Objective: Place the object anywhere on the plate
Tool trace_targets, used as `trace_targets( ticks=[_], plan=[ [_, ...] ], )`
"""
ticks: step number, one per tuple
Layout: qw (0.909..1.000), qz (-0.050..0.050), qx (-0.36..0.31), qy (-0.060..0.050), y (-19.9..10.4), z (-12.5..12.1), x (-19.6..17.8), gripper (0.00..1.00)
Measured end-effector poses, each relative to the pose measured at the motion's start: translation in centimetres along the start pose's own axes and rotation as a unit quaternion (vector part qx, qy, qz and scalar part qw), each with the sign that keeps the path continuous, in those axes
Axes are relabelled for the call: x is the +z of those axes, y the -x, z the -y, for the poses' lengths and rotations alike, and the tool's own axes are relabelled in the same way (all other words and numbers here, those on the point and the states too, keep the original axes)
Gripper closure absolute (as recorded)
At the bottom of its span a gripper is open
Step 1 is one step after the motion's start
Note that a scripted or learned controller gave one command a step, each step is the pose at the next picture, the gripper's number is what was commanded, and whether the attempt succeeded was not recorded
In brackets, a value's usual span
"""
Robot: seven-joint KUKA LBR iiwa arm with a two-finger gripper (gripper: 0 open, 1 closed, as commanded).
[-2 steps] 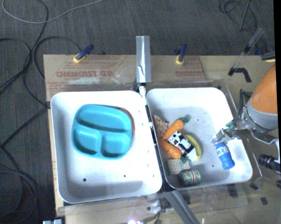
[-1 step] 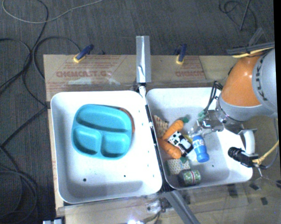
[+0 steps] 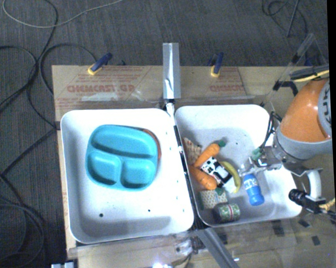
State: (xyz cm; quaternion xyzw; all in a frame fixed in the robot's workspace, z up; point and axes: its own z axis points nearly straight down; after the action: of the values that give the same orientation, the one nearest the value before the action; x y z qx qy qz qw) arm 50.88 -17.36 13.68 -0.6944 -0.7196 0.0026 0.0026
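Observation:
A blue plate with three compartments lies in the left bin. The right bin holds a pile of small objects: two orange carrots, a black-and-white cow toy, a yellow banana, a blue bottle and a green-banded can. My gripper hangs low over the right side of that bin, just above the top of the blue bottle. Whether it touches the bottle is unclear.
The grey arm with its orange band comes in over the right bin's right rim. A metal strip runs back from the gap between the bins. Two clamps sit on the bench's far edge.

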Motion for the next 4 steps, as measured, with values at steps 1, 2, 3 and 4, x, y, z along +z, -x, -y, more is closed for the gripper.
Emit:
trace_targets(
  ticks=[1, 2, 3, 4],
  plan=[
    [1.0, -0.001, 0.002, 0.0, -7.1, 1.5, -3.1, 1.0],
    [1.0, 0.0, -0.009, 0.0, -16.9, 1.9, -4.3, 1.0],
    [1.0, 0.002, -0.008, -0.001, -25.5, -5.0, -5.9, 1.0],
    [0.9992, 0.003, -0.04, 0.0, -31.3, -12.1, -6.6, 1.0]
  ],
)
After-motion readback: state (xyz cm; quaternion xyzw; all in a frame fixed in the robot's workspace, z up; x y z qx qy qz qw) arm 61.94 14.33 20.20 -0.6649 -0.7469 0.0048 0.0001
